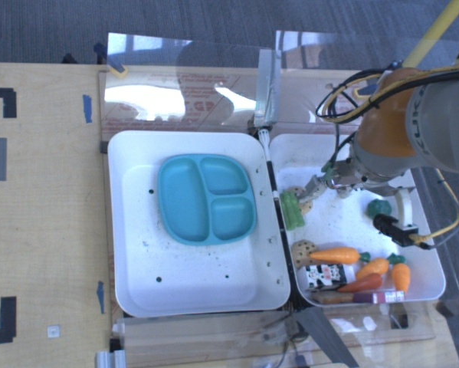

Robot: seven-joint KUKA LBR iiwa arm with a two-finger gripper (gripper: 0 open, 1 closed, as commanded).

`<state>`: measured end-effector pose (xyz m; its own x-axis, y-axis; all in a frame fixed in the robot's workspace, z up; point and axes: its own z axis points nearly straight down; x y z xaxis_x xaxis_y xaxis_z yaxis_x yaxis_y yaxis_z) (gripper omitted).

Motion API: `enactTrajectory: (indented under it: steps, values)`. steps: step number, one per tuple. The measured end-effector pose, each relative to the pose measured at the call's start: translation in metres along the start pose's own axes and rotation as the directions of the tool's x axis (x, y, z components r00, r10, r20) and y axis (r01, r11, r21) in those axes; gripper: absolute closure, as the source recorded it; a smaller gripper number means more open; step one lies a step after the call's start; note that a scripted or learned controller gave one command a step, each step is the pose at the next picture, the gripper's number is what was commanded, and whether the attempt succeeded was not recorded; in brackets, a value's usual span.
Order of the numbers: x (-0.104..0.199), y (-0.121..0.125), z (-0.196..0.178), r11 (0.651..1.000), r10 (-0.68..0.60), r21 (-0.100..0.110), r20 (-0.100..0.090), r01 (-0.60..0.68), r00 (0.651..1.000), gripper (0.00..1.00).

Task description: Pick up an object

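Perhaps printed box (325, 275), writing illegible

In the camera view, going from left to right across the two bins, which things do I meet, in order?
Blue divided plate → green block → tool → long carrot → dark green piece → small carrot.

Overhead, slanted, perhaps mid-range, facing both bins (129, 228).
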<state>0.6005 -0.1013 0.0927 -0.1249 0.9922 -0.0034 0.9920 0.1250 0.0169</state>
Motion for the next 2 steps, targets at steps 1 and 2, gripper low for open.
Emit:
enactTrajectory:
  steps: [1, 2]
  values:
    - [0.001, 0.007, 0.0, 0.999, 0.043, 0.003, 0.002, -0.043, 0.999, 0.0]
    - [-0.005, 0.049, 0.001, 0.999, 0.039, 0.005, 0.0, -0.039, 0.999, 0.0]
